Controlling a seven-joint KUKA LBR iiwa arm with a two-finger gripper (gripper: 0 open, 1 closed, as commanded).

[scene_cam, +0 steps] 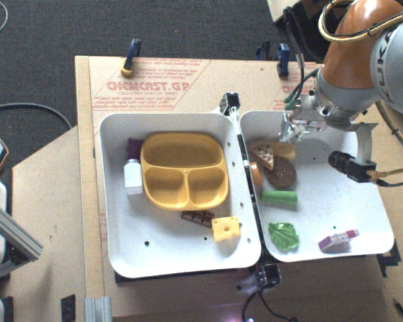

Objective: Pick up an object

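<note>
Two white bins [114, 247] sit side by side on cardboard; over the right one the gripper [290, 134] hangs above a pizza slice [263, 157] and brown cookie [281, 174]; its grip I cannot make out.

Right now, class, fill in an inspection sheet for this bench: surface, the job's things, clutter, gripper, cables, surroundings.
Surface: brown board bearing a left bin and a right bin, side by side.
Job's things, right bin: pizza slice, brown round piece, green block, green leaf, pink wrapped item.
Job's things, left bin: yellow divided tray, white bottle, cheese block, chocolate piece.
Clutter: nothing seen outside the bins.
Gripper: gripper hangs over the right bin's far end, near the pizza slice; nothing visibly between its fingers.
Cables: yellow hose looping over the arm; a cable on the floor at left.
Surroundings: dark floor, clamps on the board's far edge.
</note>
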